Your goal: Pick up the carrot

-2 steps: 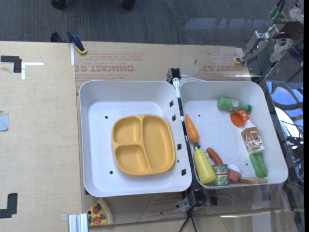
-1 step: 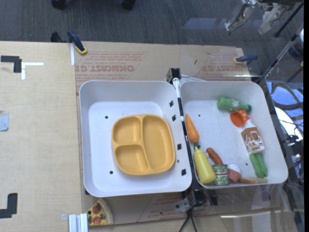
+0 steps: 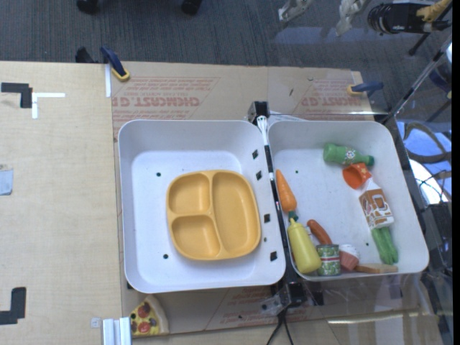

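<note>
The carrot (image 3: 285, 191) is a small orange cone lying along the left wall of the right bin (image 3: 402, 185), thin end toward the back. My gripper (image 3: 321, 11) hangs far from it, up at the top of the view beyond the bench's back edge. Its two pale fingers (image 3: 293, 7) are spread wide with nothing between them.
Just in front of the carrot are a yellow squeeze bottle (image 3: 302, 246), a red sausage (image 3: 318, 231) and a small green can (image 3: 328, 259). A green bottle (image 3: 346, 154), an orange piece (image 3: 357, 175), a carton (image 3: 375, 208) and a cucumber (image 3: 386, 244) line the right side. The left bin (image 3: 136, 192) holds a yellow divided plate (image 3: 213, 214).
</note>
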Tool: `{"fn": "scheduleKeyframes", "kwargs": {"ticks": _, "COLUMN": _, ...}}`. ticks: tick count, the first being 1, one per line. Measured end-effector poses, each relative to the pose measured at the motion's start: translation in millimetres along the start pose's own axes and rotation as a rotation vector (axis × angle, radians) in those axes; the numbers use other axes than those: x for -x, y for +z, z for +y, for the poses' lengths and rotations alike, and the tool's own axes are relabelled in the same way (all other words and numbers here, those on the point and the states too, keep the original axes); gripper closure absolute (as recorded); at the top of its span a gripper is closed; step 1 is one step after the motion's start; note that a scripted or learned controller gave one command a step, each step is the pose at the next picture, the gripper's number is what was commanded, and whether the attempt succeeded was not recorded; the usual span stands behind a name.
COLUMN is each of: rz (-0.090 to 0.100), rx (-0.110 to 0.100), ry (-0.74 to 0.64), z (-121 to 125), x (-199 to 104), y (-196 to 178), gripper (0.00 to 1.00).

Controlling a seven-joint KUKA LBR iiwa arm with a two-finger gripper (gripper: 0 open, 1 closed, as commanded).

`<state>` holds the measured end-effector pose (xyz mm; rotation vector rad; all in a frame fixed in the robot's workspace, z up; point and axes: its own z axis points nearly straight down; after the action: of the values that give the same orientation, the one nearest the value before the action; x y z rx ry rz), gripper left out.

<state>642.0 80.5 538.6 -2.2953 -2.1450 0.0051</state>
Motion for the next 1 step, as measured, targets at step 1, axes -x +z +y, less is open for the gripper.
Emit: {"fn": "scheduleKeyframes", "kwargs": {"ticks": 1, "rz": -0.001, "rx": -0.004, "ry": -0.083, "z": 13.4, "x": -61.2, "y": 51.2, "gripper": 0.00}}
